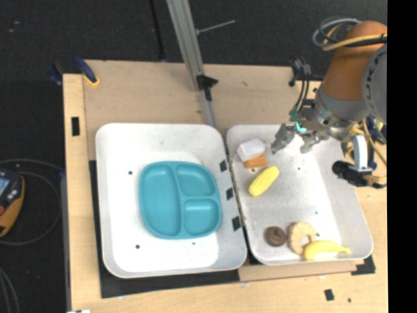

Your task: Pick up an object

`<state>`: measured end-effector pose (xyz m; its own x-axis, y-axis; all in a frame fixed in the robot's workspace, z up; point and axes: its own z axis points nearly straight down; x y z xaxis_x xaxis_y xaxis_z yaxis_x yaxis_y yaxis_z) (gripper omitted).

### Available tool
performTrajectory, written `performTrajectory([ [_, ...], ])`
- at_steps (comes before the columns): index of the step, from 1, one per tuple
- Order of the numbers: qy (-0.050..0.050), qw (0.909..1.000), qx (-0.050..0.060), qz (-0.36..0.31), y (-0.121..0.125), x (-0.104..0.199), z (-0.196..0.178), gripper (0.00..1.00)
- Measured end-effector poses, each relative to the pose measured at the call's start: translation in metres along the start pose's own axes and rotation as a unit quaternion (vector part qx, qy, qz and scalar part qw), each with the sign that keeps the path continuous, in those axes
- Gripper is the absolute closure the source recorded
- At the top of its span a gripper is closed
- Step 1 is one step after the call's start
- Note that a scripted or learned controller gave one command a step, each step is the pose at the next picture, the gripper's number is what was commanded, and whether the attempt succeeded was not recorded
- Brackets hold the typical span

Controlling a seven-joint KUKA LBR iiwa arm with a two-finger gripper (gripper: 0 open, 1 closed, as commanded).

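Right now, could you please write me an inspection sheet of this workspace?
Surface: wooden bench bearing a left bin and a right bin, side by side.
Job's things: in the right bin, white block against orange piece, corn cob, brown donut, tan round piece, banana.
Clutter: teal divided plate in the left bin.
End effector: open, above the right bin's far end, holding nothing.
Cables: loops on the arm; dark cable on the floor at left.
Surroundings: metal post, dark floor.
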<state>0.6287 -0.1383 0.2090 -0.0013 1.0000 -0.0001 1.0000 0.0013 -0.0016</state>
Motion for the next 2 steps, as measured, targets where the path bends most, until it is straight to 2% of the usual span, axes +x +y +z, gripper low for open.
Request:
performTrajectory([
  [1,0.0,1.0,-0.001,0.0,0.001,0.0,-0.001,0.0],
  [2,-0.001,1.0,0.0,0.0,0.002,-0.001,0.04,0.0],
])
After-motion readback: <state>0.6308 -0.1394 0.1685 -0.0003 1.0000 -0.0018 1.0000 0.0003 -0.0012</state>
